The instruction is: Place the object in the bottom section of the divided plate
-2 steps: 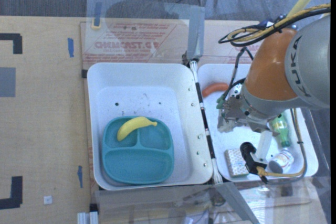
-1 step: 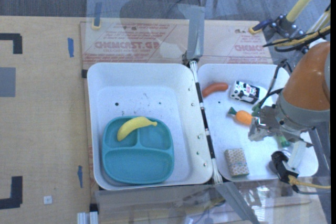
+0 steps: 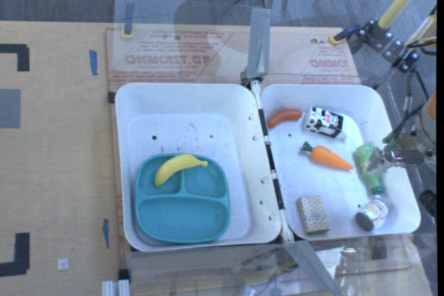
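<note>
Pincer (image 3: 380, 161) sits low at the right bin's far edge, closed around the green object (image 3: 368, 166), gripping it for the carry to the divided plate (image 3: 183, 199) well off to its side.

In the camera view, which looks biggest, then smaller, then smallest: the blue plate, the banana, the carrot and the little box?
1. Blue divided plate, by far the biggest.
2. Banana and carrot: they look about the same length, so I won't rank them.
3. Little box: the shortest, though chunkier.
</note>
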Robot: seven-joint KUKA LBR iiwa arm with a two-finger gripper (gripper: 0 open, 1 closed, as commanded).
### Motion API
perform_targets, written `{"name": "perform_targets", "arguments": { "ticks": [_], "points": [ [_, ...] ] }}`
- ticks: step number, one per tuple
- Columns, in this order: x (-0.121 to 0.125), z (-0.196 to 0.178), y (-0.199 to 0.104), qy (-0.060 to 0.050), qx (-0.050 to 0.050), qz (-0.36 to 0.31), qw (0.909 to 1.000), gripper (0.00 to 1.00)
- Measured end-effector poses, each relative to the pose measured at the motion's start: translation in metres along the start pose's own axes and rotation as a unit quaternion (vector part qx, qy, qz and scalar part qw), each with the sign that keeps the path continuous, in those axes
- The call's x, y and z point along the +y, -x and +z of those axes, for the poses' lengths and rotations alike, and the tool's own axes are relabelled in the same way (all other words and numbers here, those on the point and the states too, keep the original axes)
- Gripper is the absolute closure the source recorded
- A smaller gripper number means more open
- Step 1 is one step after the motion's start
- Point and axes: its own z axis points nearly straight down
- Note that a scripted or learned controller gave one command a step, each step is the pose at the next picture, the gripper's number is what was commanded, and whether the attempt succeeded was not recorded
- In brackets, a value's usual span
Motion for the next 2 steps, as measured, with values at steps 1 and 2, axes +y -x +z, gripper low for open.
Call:
{"name": "perform_targets", "arguments": {
  "ticks": [1,2],
  "points": [
    [-0.002,0.053,0.019,-0.004,0.001,0.285,0.9587,1.00],
    [0.000,0.008,0.031,-0.003,0.000,0.484,0.8750,1.00]
  ]
}}
